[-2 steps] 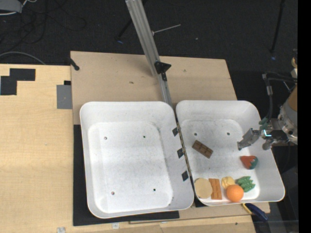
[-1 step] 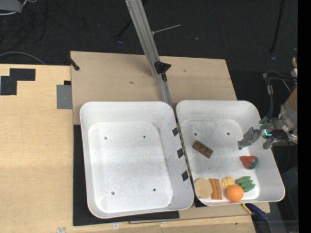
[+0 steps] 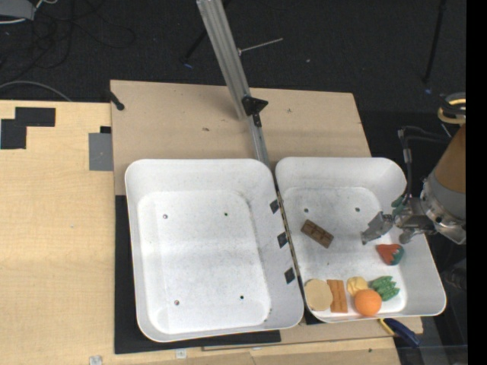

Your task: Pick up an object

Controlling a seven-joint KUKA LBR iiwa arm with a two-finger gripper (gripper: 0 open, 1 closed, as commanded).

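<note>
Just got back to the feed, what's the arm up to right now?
The gripper is reaching into the right bin from the right side, with its fingers spread open and nothing between them. It sits just above a small red toy. A brown block lies near the bin's middle, and an orange ball, a green toy and some bread-like pieces are bunched along the front edge. Nothing has been picked up yet.

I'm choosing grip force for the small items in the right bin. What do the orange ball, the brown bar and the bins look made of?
Orange ball: probably plastic or foam toy fruit, smooth, evenly coloured, matte.
Brown bar: likely moulded plastic or rubber, flat, dull and dark, like toy chocolate.
Bins: seemingly hard white plastic with rounded rims and a faintly speckled matte floor.
</note>
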